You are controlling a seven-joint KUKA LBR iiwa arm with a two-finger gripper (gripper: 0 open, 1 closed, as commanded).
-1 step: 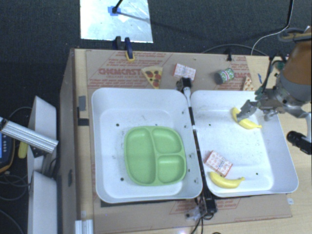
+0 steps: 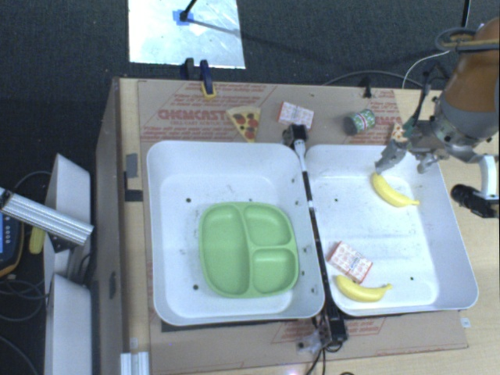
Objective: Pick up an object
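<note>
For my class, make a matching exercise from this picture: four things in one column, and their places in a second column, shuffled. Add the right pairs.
Things:
1. green divided plate
2. small can
3. pizza slice toy
4. red-and-white packet

Places:
A. on the cardboard behind the right bin
B. in the right bin, beside a banana
C. in the left bin
D. on the cardboard behind the left bin

Pairs: 1-C, 2-A, 3-D, 4-B

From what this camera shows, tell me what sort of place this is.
Most likely a robot grasping test bench in a lab: two white bins on a cardboard-covered bench, toy props such as a banana and a green divided plate, and a KUKA arm's gripper reaching in.
</note>
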